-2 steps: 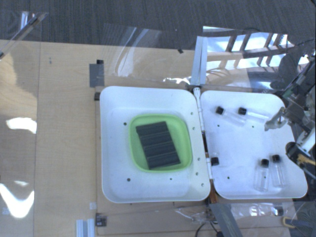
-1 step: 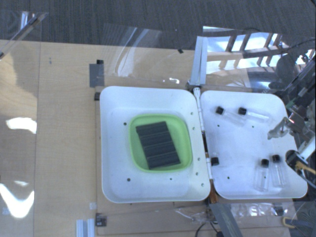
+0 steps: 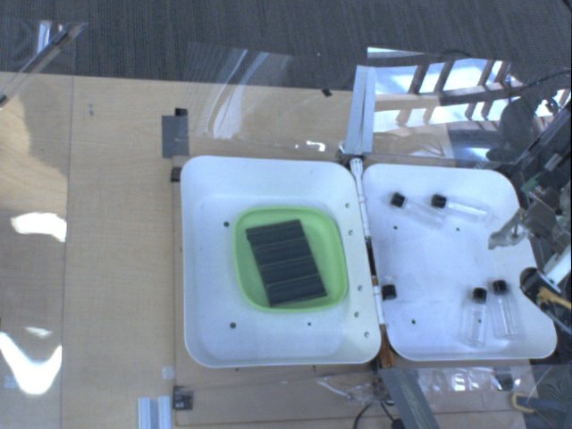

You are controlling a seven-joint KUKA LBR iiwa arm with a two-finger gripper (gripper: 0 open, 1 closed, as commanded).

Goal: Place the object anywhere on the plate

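Observation:
A green square plate sits in the middle of the left white bin. On the plate lies a dark grey ribbed rectangular block, flat and slightly turned, wholly within the plate's rim. My gripper hangs at the right edge of the right bin, far from the plate. Nothing shows in its grasp, and it is partly lost among the arm's cables.
Several clear vials with black caps lie in the right bin: two near the back, two near the front right, and one cap by the left wall. A metal bracket stands behind the bins.

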